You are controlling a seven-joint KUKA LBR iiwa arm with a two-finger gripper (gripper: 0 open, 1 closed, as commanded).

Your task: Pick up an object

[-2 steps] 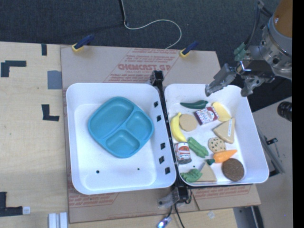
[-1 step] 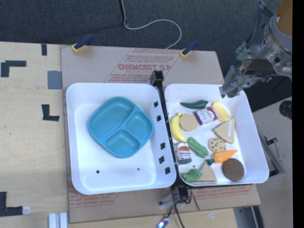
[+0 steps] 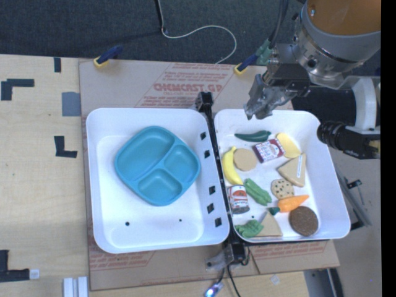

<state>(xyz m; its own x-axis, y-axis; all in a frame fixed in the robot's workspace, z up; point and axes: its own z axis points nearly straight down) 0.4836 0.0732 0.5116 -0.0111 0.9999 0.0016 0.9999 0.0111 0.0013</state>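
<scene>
My gripper [image 3: 258, 109] hangs over the back edge of the right bin [image 3: 326, 190], its dark fingers pointing down with nothing between them that I can see. Just below and in front of it lies a green chili [image 3: 252, 136]. Further into the bin are a dark red packet [image 3: 267, 150], a yellow piece [image 3: 288, 145], a banana [image 3: 231, 166], a round tan cookie [image 3: 245, 160], a cheese wedge [image 3: 293, 171], a cracker [image 3: 281, 187], a carrot [image 3: 291, 203], a small can [image 3: 239, 198] and a brown patty [image 3: 303, 220].
The left bin [image 3: 102, 184] holds a blue divided plate [image 3: 157, 164]. A black divider clip strip [image 3: 213, 166] runs between the bins. Green pods [image 3: 257, 191] and a sandwich slice [image 3: 266, 228] lie near the right bin's front. Cardboard underlies both bins.
</scene>
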